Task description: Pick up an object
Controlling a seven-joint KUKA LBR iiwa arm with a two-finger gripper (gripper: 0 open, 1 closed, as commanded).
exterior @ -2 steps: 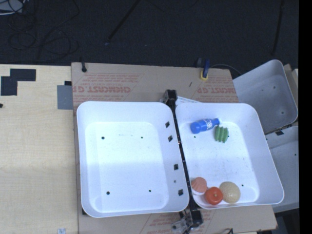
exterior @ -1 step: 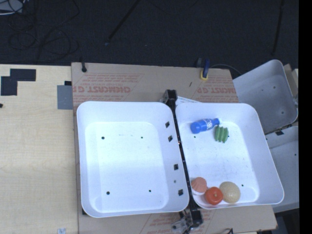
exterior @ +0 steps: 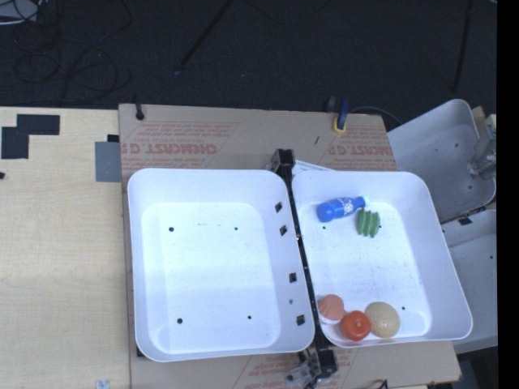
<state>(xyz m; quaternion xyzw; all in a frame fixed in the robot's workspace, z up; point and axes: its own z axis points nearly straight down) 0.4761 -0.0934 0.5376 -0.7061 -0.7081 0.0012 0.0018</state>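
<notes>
The right bin [exterior: 422, 217] holds several small objects. A blue bottle [exterior: 339, 208] lies on its side near the bin's back, with a green ridged piece [exterior: 369, 222] just to its right. At the front of the bin sit a pale pink round piece [exterior: 331, 306], a red tomato-like ball [exterior: 355, 325] and a tan round ball [exterior: 383, 318], close together. A grey part of the arm's base [exterior: 454, 148] shows at the right edge, away from the bins.
The left bin [exterior: 146, 217] stands beside the right one, joined by a black divider with clips [exterior: 293, 241]. Both rest on brown cardboard [exterior: 211, 140] on a light wooden bench [exterior: 57, 250]. Cables lie on the dark floor behind.
</notes>
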